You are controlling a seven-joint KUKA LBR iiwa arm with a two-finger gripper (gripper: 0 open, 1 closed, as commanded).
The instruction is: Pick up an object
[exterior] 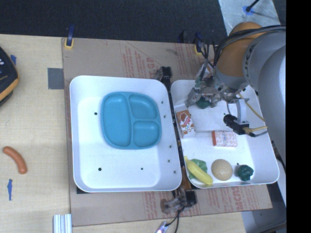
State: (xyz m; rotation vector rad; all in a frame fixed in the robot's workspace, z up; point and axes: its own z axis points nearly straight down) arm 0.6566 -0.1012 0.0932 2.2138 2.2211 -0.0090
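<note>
1. Objects for picking lay in the right bin [262, 178], six by my count: two small printed packets, one banana, one green leafy piece, one tan round ball and one dark green lump.
2. One packet [185, 122], red and white, sat by the bin's left wall with its long axis running top to bottom in the camera view, slightly tilted.
3. A second packet [224, 139] lay near the middle, its long axis running left to right.
4. Along the near wall stood a row: the banana [199, 172], long axis slanting from upper left to lower right, resting against the green leafy piece [199, 164]; then the ball [222, 169]; then the dark green lump [245, 172].
5. One gripper [203, 99] hung over the far end of that bin; whether its fingers were spread or pressed together, I could not tell.
6. The left bin [87, 144] held one blue divided plate [130, 120].
7. One sausage [15, 159] lay on the surface [34, 130], well apart to the left.
</note>
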